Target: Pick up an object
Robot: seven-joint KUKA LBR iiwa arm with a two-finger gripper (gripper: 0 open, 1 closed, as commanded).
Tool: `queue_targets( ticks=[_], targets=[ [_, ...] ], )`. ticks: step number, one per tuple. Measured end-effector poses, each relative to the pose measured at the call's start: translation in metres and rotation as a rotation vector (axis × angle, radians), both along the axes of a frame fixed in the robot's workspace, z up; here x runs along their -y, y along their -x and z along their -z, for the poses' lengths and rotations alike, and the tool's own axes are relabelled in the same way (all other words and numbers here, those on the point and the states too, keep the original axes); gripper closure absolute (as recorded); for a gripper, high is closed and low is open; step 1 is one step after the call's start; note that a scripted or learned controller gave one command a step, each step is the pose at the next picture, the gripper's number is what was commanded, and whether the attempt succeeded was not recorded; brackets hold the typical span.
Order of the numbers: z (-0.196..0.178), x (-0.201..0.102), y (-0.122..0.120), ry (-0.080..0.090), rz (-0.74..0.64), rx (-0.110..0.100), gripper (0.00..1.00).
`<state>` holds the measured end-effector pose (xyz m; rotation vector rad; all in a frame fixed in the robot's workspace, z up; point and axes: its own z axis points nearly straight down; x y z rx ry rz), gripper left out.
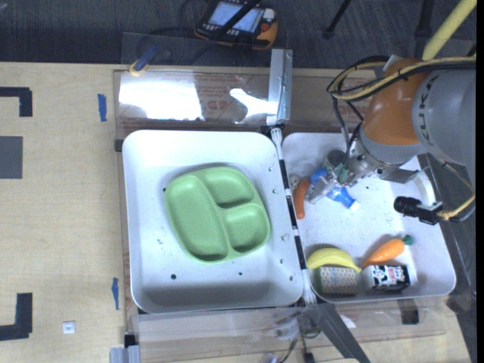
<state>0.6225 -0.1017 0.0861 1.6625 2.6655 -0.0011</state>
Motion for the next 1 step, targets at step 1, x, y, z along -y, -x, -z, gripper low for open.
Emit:
queue_targets(
  ticks=[1],
  targets=[
    [-0.0123, 0.0004, -0.0021, 0.000, 0.002, 0.007, 1.00]
  ],
)
